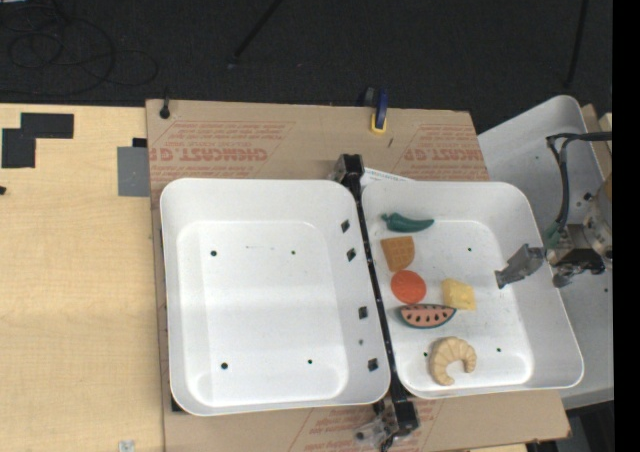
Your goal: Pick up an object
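The end effector (522,264) sits at the right side of the right bin (545,360), low over the rim area, with nothing between its tips; how far it is parted cannot be told from this angle. The arm comes in from the right edge.

Six small toy foods lie clustered in the left half of that bin: a green pepper (408,223) near the far wall, an orange wedge (398,253) below it, a red-orange round piece (408,287), a yellow block (459,294) just beside that, a watermelon slice (427,316), and a tan croissant (452,359) nearest the front. The left bin (190,380) stands alongside on the table (70,270).

These pieces look like light, rigid plastic, likely smooth and a little slippery. The yellow block is probably the easiest target: it is closest to the end effector, compact, with flat sides for a pinch across its width. The croissant stands apart from the rest and could be taken across its thick middle. The watermelon slice and the round piece lie close together, so a grasp there risks nudging a neighbour.
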